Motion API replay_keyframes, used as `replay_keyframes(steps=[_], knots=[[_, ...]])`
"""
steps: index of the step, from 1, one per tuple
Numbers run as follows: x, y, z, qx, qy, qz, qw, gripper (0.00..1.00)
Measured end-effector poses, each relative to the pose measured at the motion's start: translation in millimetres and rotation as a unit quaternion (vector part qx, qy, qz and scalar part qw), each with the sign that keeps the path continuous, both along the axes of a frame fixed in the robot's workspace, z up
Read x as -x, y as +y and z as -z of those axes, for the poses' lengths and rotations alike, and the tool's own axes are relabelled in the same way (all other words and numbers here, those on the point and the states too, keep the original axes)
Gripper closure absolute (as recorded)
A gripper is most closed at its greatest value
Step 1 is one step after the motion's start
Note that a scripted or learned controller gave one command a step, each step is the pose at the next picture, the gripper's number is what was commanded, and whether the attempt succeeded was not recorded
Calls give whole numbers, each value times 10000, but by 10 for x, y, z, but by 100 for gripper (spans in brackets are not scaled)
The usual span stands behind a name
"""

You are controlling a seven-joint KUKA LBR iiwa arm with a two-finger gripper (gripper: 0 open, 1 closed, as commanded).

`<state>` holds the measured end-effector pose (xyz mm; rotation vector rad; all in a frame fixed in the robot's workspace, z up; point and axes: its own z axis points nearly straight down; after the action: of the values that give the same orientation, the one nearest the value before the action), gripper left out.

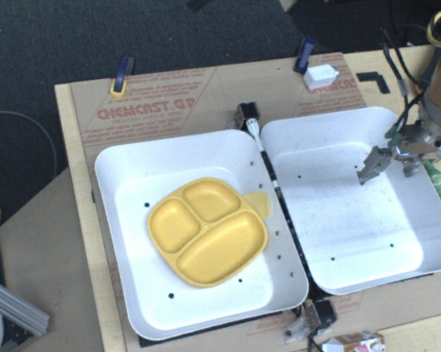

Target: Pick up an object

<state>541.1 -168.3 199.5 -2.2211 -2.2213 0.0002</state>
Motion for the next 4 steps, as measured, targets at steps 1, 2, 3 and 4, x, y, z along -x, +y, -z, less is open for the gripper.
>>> replay_keyframes(steps=[1, 2, 3, 4], knots=[[136, 1139, -1764, -3, -79, -58, 10000, 0], [630, 1578, -2475, -2, -35, -26, 10000, 0], [609, 1559, -2546, 8, -25, -9, 10000, 100], [626, 2388, -1698, -2, 46, -40, 10000, 100]])
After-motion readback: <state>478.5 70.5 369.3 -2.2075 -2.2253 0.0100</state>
